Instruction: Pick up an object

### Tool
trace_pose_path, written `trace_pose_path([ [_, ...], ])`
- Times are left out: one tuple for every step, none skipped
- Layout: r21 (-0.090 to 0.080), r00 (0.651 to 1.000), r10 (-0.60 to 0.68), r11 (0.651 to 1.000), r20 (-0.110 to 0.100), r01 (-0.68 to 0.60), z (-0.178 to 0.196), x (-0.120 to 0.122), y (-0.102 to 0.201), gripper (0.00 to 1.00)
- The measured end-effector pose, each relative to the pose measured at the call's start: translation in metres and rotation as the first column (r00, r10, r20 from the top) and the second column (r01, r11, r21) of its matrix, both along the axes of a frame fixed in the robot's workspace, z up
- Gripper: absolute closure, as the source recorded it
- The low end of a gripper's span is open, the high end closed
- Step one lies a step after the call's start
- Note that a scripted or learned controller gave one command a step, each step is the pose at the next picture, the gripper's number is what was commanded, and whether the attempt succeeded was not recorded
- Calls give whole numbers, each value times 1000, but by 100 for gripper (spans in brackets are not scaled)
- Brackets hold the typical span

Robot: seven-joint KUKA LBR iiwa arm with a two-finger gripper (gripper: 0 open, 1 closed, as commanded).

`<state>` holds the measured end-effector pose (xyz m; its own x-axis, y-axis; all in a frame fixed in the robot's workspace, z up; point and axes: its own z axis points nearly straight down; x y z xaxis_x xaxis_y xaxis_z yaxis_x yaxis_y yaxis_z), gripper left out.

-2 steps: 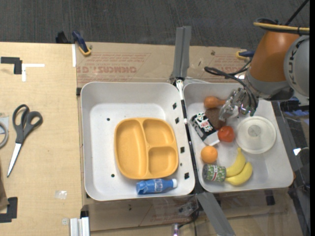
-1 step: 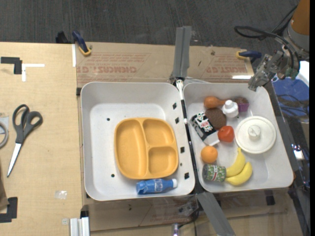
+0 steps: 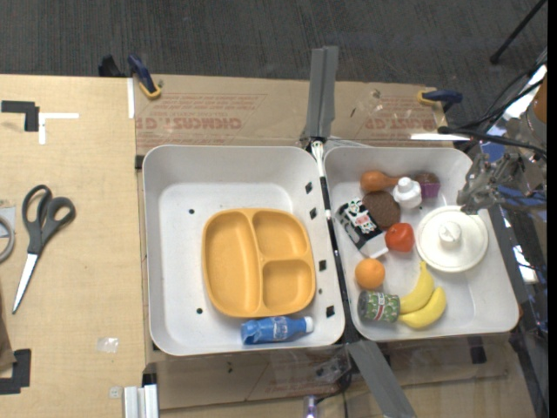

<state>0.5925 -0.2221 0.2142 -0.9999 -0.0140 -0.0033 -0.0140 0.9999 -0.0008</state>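
The right bin [image 3: 487,316] holds several objects. Among them are a white round lid [image 3: 452,239], a banana [image 3: 424,300], an orange [image 3: 370,273], a red tomato [image 3: 400,236], a green can [image 3: 379,306], a black-and-white carton [image 3: 360,225], a brown lump [image 3: 381,205] and a small white bottle [image 3: 406,192]. My gripper [image 3: 480,190] hangs over the right bin's far right rim, just above and right of the white lid. Nothing shows in its grasp.
The left bin [image 3: 170,251] carries a yellow divided plate [image 3: 258,262] and a blue bottle [image 3: 275,328] lying at its front wall. Scissors [image 3: 36,229] lie on the wooden bench to the left. Cables and clamps crowd the right edge beside the arm.
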Motion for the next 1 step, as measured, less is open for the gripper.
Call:
trace_pose_path([
  [1,997,76,997,6,-76,-100,-5,21,100],
])
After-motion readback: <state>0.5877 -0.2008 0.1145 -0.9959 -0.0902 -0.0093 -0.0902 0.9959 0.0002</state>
